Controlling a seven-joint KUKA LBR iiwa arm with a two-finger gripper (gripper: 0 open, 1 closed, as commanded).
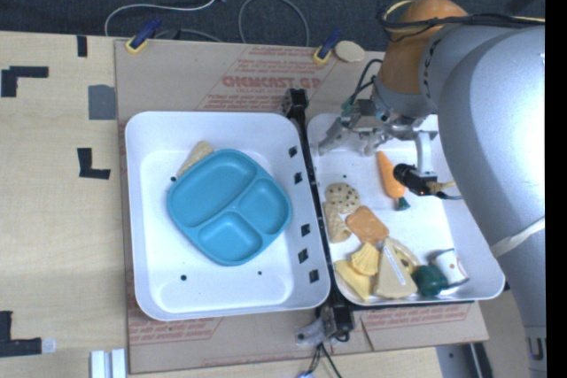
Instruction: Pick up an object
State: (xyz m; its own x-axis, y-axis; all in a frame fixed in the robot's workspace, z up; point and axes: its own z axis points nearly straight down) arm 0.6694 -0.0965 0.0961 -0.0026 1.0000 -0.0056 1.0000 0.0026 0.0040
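Fingers [365, 140] of the arm hang over the far end of the right bin [474, 252], and whether they are apart or together cannot be told at this angle; nothing shows between them. Just beside them, toward the near side, an orange carrot [387, 174] lies on the bin floor, with a small dark piece [403, 203] at its lower tip. Farther down the same bin sits a crowded heap: a speckled cookie [340, 194], an orange-brown wedge [366, 224], pale yellow cheese pieces [356, 272], a cream-coloured slice [395, 270], a dark green object [431, 281] and a small white cup [448, 264]. These touch or overlap one another. The grey arm [496, 119] covers much of the bin's right side. In the left bin [142, 217] a blue divided plate [229, 204] lies tilted over a tan item [195, 157] at its far edge. Both bins rest on brown cardboard [248, 75] on the table [53, 217].
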